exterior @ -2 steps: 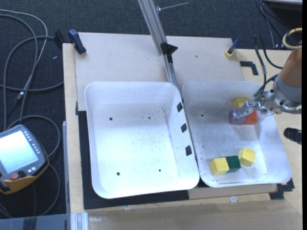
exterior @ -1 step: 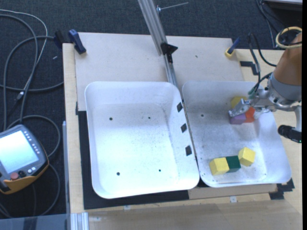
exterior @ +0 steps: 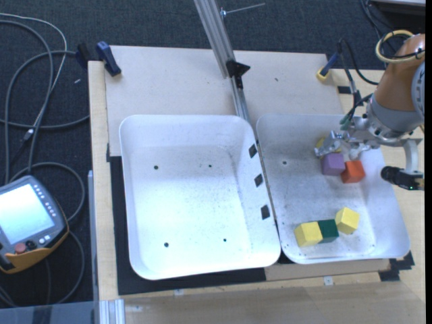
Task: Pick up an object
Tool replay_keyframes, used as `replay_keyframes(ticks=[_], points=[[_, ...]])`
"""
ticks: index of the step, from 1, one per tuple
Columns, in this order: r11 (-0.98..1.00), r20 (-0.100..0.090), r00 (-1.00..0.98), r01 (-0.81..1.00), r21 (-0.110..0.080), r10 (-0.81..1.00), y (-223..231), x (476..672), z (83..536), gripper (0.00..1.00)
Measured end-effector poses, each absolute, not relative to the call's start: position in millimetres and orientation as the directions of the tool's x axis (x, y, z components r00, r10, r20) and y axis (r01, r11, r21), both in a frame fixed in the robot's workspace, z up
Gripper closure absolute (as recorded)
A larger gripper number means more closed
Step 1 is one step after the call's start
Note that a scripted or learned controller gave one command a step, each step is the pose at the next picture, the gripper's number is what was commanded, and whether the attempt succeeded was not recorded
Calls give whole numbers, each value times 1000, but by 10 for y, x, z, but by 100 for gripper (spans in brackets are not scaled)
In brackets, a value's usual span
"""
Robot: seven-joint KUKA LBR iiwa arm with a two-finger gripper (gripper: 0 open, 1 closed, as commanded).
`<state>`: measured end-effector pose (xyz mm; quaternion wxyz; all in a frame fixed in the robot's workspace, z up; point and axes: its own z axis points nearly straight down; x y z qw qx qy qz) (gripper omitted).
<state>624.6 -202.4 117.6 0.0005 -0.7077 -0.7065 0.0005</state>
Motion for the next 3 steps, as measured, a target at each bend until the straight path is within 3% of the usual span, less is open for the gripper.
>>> replay_keyframes(ticks=[1,2,3], points=[[2,-1,-2,1000,0,1000,-2008,6265,1277,100],[5,-2,-5,1000,13,1000,-1029,6060,1054,100],[2,-1,-2,1000,6,1000,-12,5138,2043,100]])
